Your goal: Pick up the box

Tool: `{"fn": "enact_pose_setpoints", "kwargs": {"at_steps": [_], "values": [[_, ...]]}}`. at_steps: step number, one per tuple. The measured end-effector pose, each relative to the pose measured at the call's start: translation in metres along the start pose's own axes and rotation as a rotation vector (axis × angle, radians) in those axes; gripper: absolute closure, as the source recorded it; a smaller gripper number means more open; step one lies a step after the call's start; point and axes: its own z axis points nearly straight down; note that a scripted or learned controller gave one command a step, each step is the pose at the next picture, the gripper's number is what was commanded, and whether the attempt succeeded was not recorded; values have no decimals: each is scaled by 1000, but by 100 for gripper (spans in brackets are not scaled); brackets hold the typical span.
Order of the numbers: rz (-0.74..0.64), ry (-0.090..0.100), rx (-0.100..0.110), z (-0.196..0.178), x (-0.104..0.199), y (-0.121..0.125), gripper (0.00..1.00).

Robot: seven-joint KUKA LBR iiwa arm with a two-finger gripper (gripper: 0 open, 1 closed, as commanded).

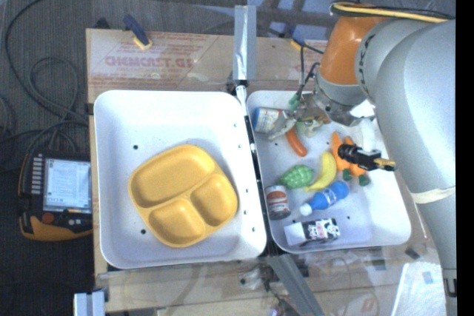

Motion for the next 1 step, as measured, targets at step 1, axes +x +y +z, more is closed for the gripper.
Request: {"fn": "enact_pose_setpoints", "kwargs": {"at_steps": [1], "values": [[1, -10, -4, -11, -3, 0, 100]]}}
